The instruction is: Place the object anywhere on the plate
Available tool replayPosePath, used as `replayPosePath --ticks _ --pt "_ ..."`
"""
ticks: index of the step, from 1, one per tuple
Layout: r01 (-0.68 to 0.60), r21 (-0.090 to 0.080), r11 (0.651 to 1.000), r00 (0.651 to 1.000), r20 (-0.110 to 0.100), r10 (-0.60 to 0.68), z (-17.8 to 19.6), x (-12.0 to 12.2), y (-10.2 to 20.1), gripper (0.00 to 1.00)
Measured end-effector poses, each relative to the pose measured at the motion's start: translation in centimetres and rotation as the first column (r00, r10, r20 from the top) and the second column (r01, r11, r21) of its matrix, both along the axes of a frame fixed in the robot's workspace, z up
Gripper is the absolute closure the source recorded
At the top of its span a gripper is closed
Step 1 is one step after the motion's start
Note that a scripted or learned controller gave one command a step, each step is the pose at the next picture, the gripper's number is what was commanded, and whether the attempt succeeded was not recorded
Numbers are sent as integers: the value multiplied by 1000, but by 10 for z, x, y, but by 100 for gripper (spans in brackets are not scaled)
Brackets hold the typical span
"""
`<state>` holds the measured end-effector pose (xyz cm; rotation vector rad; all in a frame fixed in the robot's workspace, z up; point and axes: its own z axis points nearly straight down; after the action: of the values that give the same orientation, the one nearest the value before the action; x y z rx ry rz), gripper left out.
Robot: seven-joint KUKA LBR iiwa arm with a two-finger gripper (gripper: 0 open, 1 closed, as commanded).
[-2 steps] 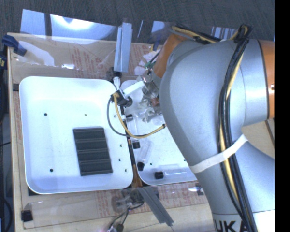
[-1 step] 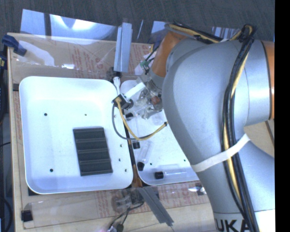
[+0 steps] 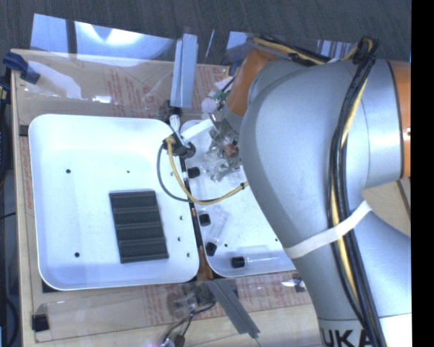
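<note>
A dark grey ribbed rectangular plate (image 3: 138,226) lies in the left shallow white bin (image 3: 65,143). The two-finger gripper (image 3: 220,154) hangs over the right white bin (image 3: 257,262), beyond that plate's upper right corner.

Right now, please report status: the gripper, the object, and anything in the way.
Gripper low over right bin, its state unclear. Dark ridged plate lies in left bin. Clear tubes with black caps in right bin. Arm covers much of that bin.

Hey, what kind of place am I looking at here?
Probably a robotics lab workbench: a grey KUKA arm reaches over two shallow white bins, cables run between them, and a dark ridged block lies in the left bin.
</note>
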<state>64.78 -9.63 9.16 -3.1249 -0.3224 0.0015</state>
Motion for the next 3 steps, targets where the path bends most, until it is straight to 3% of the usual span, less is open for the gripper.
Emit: replayPosePath --ticks 1,2,3 --pt "-61 1 998 998 2 61 0 4 -13 100" --pt "-3 3 1000 1000 -6 3 -1 -3 -14 100" --pt "-4 2 1000 1000 0 4 0 3 -18 100"
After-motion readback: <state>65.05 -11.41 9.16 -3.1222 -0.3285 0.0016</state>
